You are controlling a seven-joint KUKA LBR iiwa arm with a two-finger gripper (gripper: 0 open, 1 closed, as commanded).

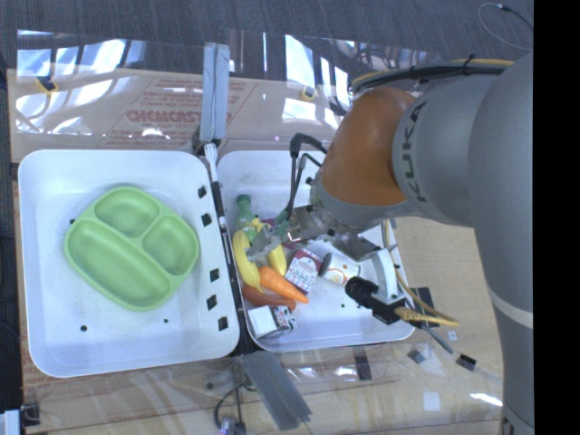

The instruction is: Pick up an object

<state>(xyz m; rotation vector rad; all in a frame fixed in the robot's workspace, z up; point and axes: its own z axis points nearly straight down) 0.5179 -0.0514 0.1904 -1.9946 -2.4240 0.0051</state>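
Entry, reaching step: we are lowering the end effector (272,236) into the right bin (362,326), over the clutter of banana (243,259), carrot (283,286) and green bottle (244,208) at nine o'clock. Finger state: we cannot tell. Next: settling squarely on one item.

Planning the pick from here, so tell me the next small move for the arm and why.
Probably a short, straight descent onto the banana. The tool sits low in the right bin, right over the crowded pile where the banana, carrot and green bottle lie close together. A sideways move would likely shove the neighbours. Whether anything is already gripped cannot be told.
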